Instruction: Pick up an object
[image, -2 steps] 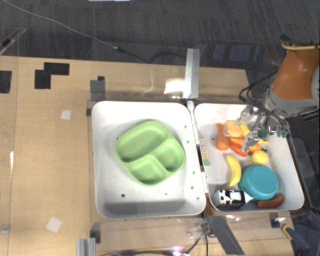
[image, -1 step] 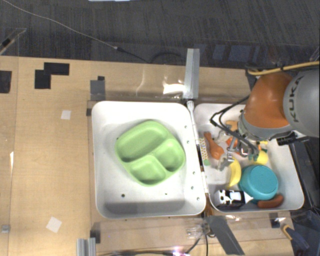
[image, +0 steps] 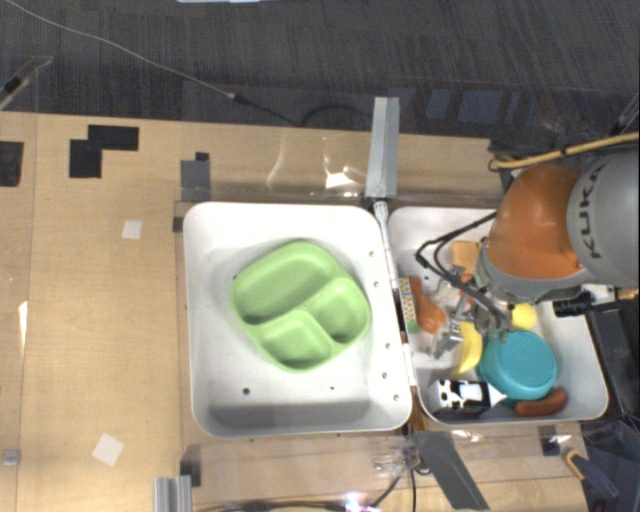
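- Objects: yellow piece (image: 468, 349), teal bowl (image: 520, 364), brown sausage (image: 541, 404), all in right bin (image: 598, 392).
- Gripper (image: 462, 322): above yellow piece; opening cannot be told.
- Green tray (image: 300, 303): left of right bin.

- From my remote feed I saw the counter (image: 90, 330) as pale wood, with a few black square markings (image: 103, 147) toward its far left corner.
- Small pale paper scraps (image: 107, 449) lay on the left of the wood.
- Beyond the far edge ran a dark grey carpeted floor (image: 250, 45), crossed by a thin cable (image: 150, 62).
- A grey metal post (image: 381, 150) stood at the far side, between the two bins.
- Light was even, with a bright glare at the near edge.
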